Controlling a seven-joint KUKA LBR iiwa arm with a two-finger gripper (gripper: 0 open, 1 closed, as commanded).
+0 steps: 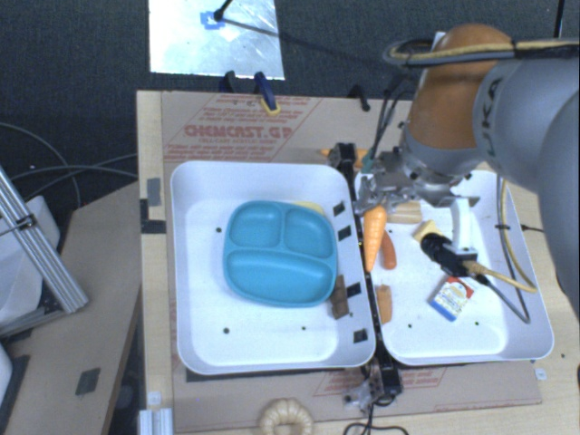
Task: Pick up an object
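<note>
My gripper [372,194] is low over the near-left corner of the right bin [521,333], by the wall between the two bins. Directly under it an orange carrot [371,236] points down along that wall, its top end reaching the gripper. I cannot see if it is held. A second, shorter orange piece [389,252] lies beside the carrot. A third orange piece [383,304] lies lower along the same wall.
A blue divided plate [276,252] fills the middle of the left bin [204,333], with a brown piece [340,299] at its right edge. In the right bin lie a tan block [406,213] and a red, white and blue packet [450,298].
</note>
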